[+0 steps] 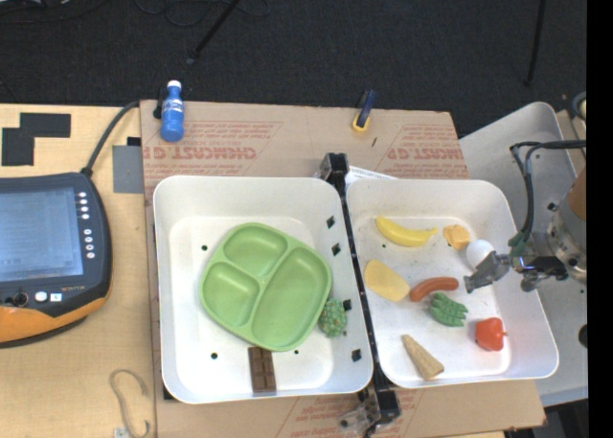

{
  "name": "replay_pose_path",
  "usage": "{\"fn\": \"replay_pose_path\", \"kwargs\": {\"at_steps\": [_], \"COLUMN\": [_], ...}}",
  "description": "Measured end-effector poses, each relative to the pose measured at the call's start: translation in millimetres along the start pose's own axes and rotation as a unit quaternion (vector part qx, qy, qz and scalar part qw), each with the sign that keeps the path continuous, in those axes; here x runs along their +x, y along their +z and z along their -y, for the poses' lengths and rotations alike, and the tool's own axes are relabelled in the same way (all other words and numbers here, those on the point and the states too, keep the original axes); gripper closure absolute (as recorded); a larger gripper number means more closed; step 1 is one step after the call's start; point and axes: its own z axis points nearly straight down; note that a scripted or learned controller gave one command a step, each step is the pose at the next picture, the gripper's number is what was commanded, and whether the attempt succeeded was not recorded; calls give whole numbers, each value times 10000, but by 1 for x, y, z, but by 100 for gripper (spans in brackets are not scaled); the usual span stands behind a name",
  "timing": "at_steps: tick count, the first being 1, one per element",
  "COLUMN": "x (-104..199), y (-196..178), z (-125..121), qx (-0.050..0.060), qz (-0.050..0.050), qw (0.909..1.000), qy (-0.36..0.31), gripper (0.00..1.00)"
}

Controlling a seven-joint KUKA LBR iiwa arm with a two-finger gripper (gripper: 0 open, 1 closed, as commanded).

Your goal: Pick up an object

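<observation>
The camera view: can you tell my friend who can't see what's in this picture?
A robot gripper reaches in from the right over the right white bin, which holds toy food: a banana, a sausage, a tomato and a cone. The left bin holds a green divided plate.

Right bin [522, 359] is crowded w/ toys: banana [406, 232] at 12 o'clock, sausage [435, 288] and green veg [446, 310] mid-bin, tomato [489, 333] at 4, cone [421, 357] at 6. Gripper [498, 270] sits at 3 o'clock by the white egg [478, 252]. Bare floor lies at 7 o'clock. Left bin [182, 235]: green plate [265, 285] takes the middle, w/ room along the 9 and 12 o'clock walls.
</observation>
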Motion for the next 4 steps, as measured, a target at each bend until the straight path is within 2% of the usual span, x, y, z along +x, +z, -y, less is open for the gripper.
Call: {"fn": "replay_pose_path", "kwargs": {"at_steps": [2,3,4], "x": [0,3,3], "y": [89,152,152], "z": [-6,-4,-4], "qx": [19,22,-2], "qz": [-8,-11,-3], "qw": [10000,10000,10000], "qy": [-7,-5,25], "gripper": [0,0,0]}}
